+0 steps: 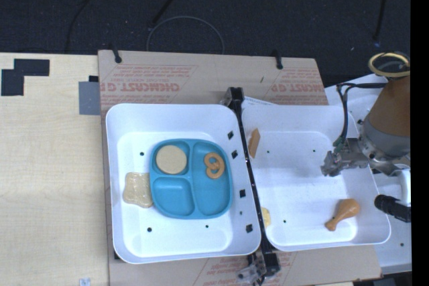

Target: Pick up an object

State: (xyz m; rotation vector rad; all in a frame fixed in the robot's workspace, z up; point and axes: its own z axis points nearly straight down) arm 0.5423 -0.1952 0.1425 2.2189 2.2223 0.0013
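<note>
My gripper [332,165] hovers over the right side of the right bin [295,238], with the grey and orange arm reaching in from the right. An orange-brown drumstick [343,213] lies in that bin's near right corner, below the gripper and apart from it. A small brown slab [254,142] leans against the bin's left wall. A pale yellow piece [266,216] sits by the near left wall. Nothing shows in the gripper.
The left bin [127,238] holds a blue divided tray [191,201] with a round tan biscuit [170,159] and a pretzel [214,165] in its far compartments. A pale toast slice [137,189] lies left of the tray. A black divider [242,171] separates the bins.
</note>
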